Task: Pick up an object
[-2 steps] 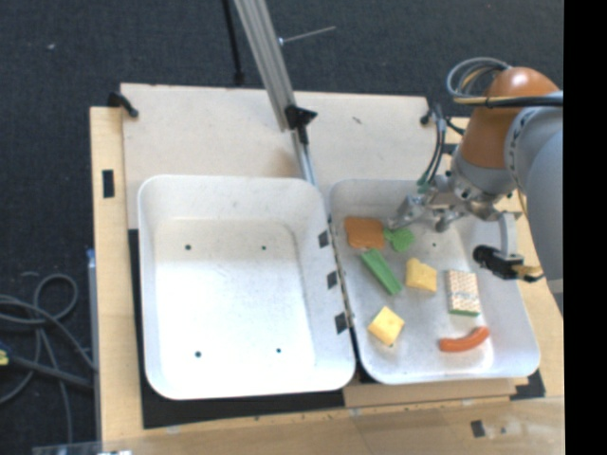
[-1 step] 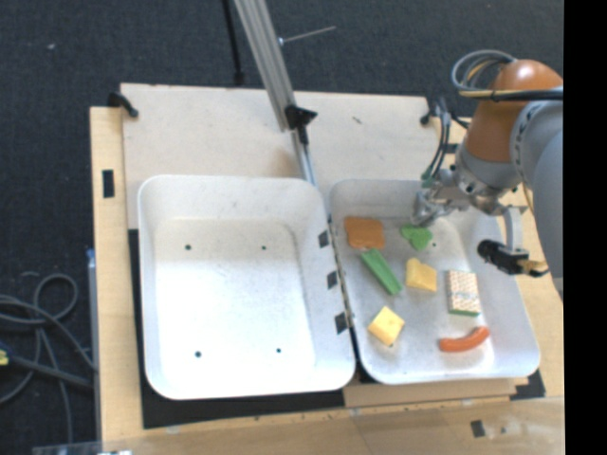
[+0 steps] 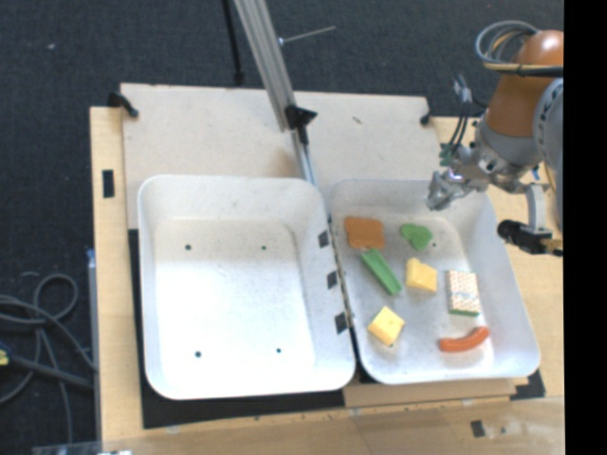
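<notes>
The right bin (image 3: 503,282) holds several small objects: a brown block (image 3: 364,231), a small green piece (image 3: 415,236), a long green piece (image 3: 380,272), two yellow blocks (image 3: 421,276) (image 3: 386,326), a pale patterned block (image 3: 463,292) and a red-orange sausage shape (image 3: 464,340). My gripper (image 3: 442,193) hangs over the bin's far right corner, above and right of the small green piece. Nothing shows between its fingers.
The left bin (image 3: 161,282) lies beside the right one. A slanted metal pole (image 3: 270,60) rises from a clamp near the bins' shared far edge. The grey arm with its orange band (image 3: 517,102) comes in from the right. Cables lie on the floor at left.
</notes>
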